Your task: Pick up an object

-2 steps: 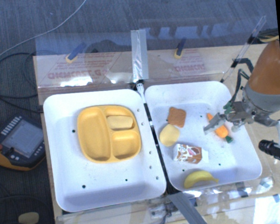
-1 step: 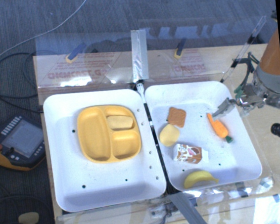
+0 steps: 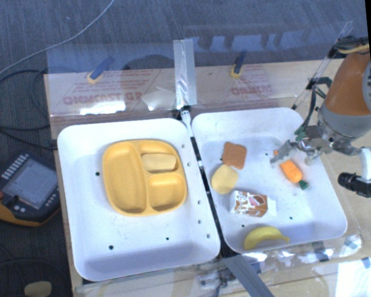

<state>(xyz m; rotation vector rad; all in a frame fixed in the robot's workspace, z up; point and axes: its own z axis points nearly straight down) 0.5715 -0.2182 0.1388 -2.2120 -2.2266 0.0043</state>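
The right bin (image 3: 325, 219) holds several items: an orange carrot (image 3: 293, 171), a brown square cracker (image 3: 234, 154), a pale yellow lump (image 3: 223, 179), a printed packet (image 3: 249, 204) and a banana (image 3: 264, 237). My gripper (image 3: 295, 152) hangs over the bin's right side, just above the carrot's upper end. Its two fingers are spread, one on each side of that end, and nothing is held between them. The grey arm with its orange band (image 3: 351, 91) comes in from the right.
The left bin (image 3: 90, 247) carries a yellow divided tray (image 3: 133, 183) with a tan piece (image 3: 158, 162) in its upper right compartment. A metal strip (image 3: 184, 72) runs between the bins at the back. A teach pendant (image 3: 21, 188) lies on the floor at left.
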